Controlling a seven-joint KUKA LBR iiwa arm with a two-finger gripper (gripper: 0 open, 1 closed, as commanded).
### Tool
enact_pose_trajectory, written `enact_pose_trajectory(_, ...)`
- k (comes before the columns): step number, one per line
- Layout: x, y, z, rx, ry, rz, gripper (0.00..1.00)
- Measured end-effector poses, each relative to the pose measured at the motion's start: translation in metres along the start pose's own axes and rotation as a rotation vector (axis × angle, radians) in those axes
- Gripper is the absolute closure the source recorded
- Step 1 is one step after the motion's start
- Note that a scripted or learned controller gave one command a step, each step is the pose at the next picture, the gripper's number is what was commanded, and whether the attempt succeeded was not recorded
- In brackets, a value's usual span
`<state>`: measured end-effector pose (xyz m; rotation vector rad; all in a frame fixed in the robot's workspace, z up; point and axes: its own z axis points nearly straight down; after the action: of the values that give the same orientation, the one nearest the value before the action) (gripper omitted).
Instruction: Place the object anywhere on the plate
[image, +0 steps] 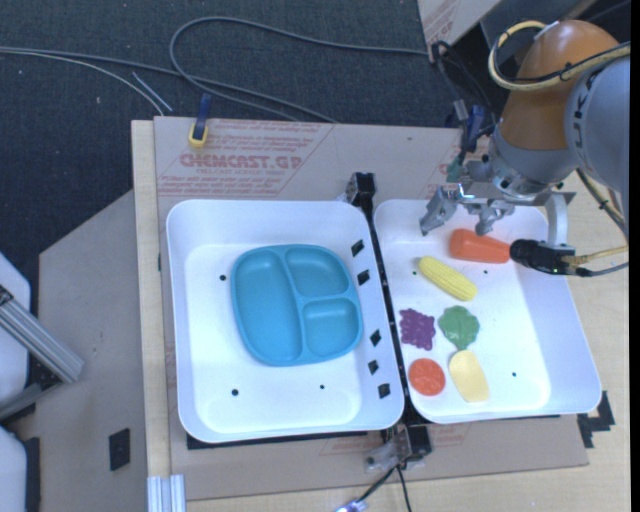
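Observation:
A blue divided plate (297, 303) lies in the left white bin (200, 400). In the right bin (560, 350) are an orange carrot-like piece (478, 246), a yellow corn cob (447, 278), a purple grape bunch (416, 327), a green leafy piece (458, 325), a red round piece (427, 376) and a pale yellow piece (468, 376). My gripper (463, 216) hovers at the far end of the right bin, just above the orange piece. Its fingers are spread apart and nothing sits between them.
A black divider (368, 270) with clips runs between the two bins. The bins rest on a cardboard sheet (260, 155). Cables trail across the dark floor at the top left. The arm's orange band (560, 70) looms over the far right corner.

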<state>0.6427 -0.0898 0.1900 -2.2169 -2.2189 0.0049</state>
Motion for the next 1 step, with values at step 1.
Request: enact_pose_trajectory(1, -0.0013, 0.008, 0.0472, 0.001, 0.0, 0.0, 0.0)
